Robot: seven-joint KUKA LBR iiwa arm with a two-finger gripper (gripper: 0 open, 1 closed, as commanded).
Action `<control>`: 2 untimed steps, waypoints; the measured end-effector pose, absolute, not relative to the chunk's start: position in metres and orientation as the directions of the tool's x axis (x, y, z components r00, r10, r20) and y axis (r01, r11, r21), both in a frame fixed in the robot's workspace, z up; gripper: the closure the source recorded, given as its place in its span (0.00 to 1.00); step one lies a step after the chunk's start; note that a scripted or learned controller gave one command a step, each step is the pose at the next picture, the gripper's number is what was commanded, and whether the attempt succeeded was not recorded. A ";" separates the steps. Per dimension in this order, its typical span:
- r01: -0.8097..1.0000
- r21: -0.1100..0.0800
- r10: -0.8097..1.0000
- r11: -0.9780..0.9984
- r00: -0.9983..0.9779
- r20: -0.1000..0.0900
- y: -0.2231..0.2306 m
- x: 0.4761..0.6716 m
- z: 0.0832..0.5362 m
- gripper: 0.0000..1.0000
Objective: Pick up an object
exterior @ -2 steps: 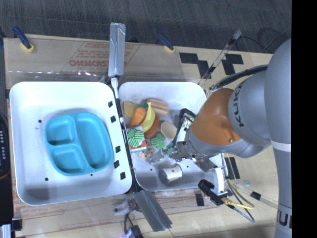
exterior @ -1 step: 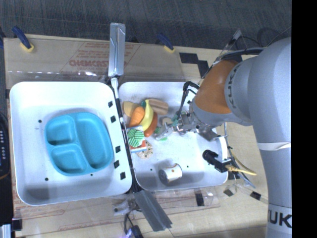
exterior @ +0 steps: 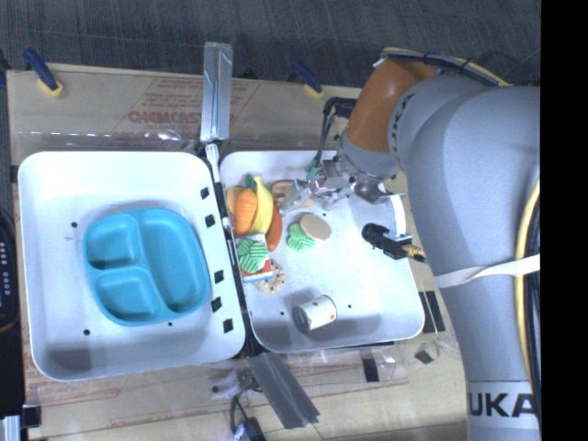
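Reaching into the right bin (exterior: 404, 301), the gripper (exterior: 317, 184) sits low near the upper middle of the frame, just beside the banana (exterior: 263, 205) and carrot (exterior: 244, 209). Its grip state is impossible to tell; nothing looks lifted, so picking remains.

A dark grey ribbed floor (exterior: 138, 12) lay beyond the bench. The bench top (exterior: 119, 104) was pale brown board with red print, held by blue clamps (exterior: 42, 72) at its far edge.
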State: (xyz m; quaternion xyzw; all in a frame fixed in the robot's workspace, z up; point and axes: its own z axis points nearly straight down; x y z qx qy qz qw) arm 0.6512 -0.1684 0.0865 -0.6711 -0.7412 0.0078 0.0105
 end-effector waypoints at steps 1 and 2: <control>0.986 -0.005 0.986 0.169 -0.169 0.002 -0.171 0.595 0.089 0.00; 0.975 -0.003 0.975 0.221 -0.221 0.001 -0.163 0.608 0.089 0.00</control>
